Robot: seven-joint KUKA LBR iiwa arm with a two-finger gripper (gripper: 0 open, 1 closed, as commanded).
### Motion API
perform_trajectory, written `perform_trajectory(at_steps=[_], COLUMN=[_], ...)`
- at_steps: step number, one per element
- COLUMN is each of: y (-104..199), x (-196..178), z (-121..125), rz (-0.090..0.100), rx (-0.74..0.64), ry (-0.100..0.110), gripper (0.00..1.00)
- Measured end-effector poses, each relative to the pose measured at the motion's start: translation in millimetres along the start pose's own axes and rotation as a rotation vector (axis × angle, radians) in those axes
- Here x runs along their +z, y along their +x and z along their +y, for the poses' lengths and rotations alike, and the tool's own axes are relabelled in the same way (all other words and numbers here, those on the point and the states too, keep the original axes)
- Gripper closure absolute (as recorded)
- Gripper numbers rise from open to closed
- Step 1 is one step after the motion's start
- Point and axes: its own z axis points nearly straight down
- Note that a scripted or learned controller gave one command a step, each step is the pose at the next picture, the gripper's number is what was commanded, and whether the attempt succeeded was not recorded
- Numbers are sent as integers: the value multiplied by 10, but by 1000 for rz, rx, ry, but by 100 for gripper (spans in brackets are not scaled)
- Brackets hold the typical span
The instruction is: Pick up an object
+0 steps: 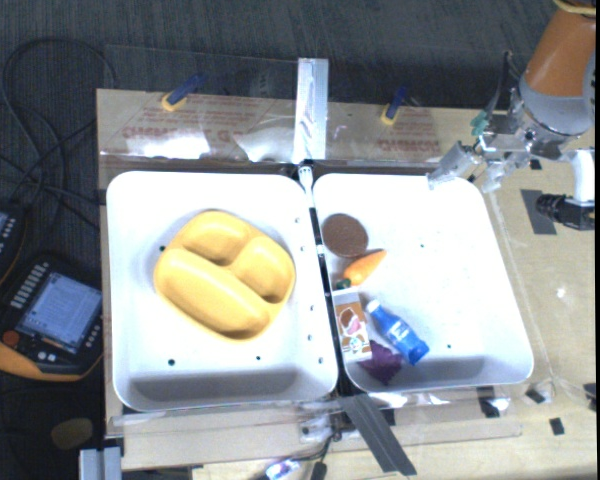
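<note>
Nearest the camera lie 1 purple soft object [383, 363], 1 blue plastic bottle [397, 332] and 1 printed carton [352, 326] in the right white bin [470, 268], plus 1 orange carrot [364, 265] and 1 brown disc [344, 233]. Left white bin [140, 268]: 1 yellow bun-shaped object [224, 273]. Gripper [450, 171] hovers tilted over the right bin's far rim; finger state cannot be determined.

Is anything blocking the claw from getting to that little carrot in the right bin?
Nothing visible does. The gripper hangs above the right bin's far corner; bare white floor lies between it and the carrot, beside the brown disc.
</note>
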Motion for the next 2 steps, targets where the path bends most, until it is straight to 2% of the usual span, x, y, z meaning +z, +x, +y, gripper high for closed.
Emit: perform_trajectory(at_steps=[1,2], y=[19,766], x=[464,942], z=[-115,-128], rz=[-2,-1], rx=[67,-58], ry=[2,0], gripper=[0,0])
